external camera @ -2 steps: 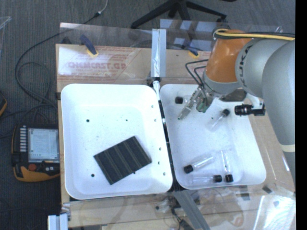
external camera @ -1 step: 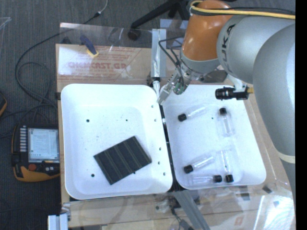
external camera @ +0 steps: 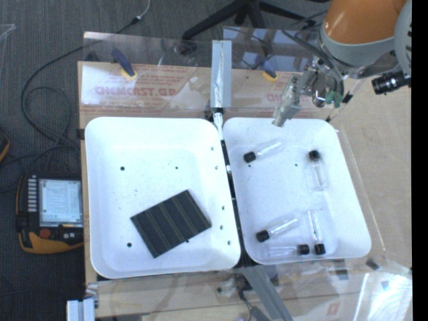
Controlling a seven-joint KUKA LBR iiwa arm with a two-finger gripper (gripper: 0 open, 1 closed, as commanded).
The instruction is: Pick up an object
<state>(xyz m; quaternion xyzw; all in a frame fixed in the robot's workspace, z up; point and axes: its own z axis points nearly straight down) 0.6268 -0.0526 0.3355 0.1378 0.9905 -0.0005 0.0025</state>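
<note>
Gripper (external camera: 289, 110) above far rim of right bin (external camera: 348, 179), tilted, nothing between fingers; whether fingers parted or closed cannot be told. Five clear vials with black caps lie in right bin: one (external camera: 262, 152) nearest gripper, rest apart. Dark ribbed pad (external camera: 171, 223) flat in left bin (external camera: 100, 152).

Clear glassy vials (external camera: 315, 172), glossy white plastic bins (external camera: 107, 139), ribbed matt slab (external camera: 171, 223)

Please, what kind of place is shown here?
Probably a robotics lab or test bench: a robot hand hangs over two white bins, clear vials lie in the right one, and a control pendant lies on the floor.
</note>
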